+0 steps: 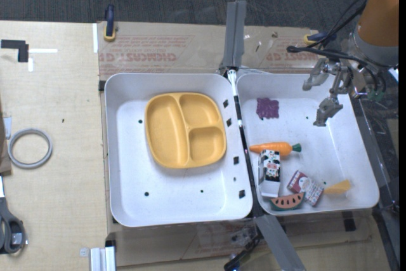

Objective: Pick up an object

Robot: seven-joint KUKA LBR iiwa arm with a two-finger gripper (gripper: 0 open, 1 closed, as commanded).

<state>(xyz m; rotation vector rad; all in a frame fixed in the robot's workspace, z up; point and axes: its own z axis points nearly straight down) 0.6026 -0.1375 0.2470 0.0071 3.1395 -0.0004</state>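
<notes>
Seen from above, the robot's hand (325, 98) hangs with fingers spread and nothing between them over the right bin (361, 155), while the toy carrot (271, 149), milk carton (271, 172) and watermelon slice (287, 202) lie ungrasped, so picking seems not yet begun.

Right bin (355, 136) holds loose toys: purple grape cluster (267, 108) toward the back, orange carrot (274, 149) lying crosswise, upright-printed milk carton (271, 169) on its side below it, watermelon slice (286, 202), small red-white packet (304, 186), yellow-orange wedge (337, 187) near front right
</notes>
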